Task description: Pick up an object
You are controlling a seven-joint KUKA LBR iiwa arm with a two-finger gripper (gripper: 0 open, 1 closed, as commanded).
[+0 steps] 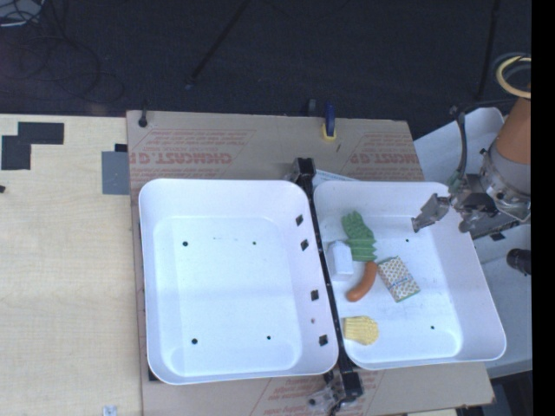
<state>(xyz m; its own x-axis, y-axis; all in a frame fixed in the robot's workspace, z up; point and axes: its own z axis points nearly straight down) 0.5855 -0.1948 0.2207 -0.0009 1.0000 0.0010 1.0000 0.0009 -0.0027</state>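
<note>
End effector point(453, 214) open and holding nothing, over the right bin's point(451, 345) far right rim. Bin contains green toy point(358, 235), orange sausage point(362, 282), patterned box point(398, 278), yellow corn point(361, 329).

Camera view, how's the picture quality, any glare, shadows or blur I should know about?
Camera view: the left bin has a bright band across its floor; the gripper over the right bin looks soft-edged; the green toy and orange piece read fairly clearly; the background above the bench is dark.

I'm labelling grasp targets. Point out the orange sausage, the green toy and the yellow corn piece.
orange sausage point(363, 282), camera view, middle of its body
green toy point(358, 236), camera view, its centre
yellow corn piece point(361, 329), camera view, its centre
</note>
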